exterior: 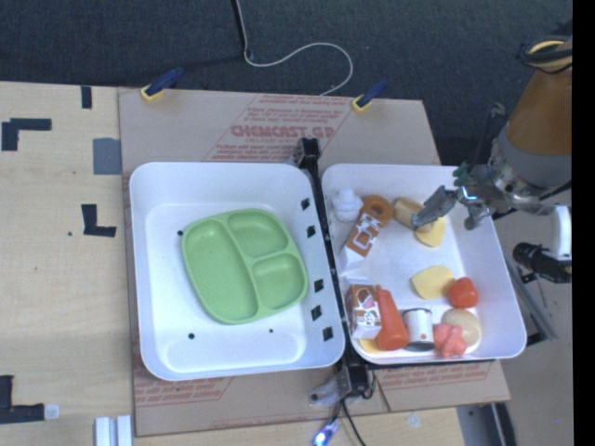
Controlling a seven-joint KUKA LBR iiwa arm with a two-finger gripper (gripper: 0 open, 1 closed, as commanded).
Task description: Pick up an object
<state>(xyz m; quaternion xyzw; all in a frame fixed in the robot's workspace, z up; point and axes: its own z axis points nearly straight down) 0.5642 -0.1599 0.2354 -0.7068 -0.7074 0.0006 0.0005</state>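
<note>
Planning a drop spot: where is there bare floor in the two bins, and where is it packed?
Left bin: bare floor rings the green divided plate, widest along the near wall. Right bin: one small bare patch mid-floor, between the orange box and the yellow piece. Its near edge is packed around the red tomato. The gripper hangs over the far right corner.

The grey arm (544,110) enters at the frame's right edge, orange band uppermost. Its gripper (453,208) hangs at centre right, fingers spread apart.
</note>
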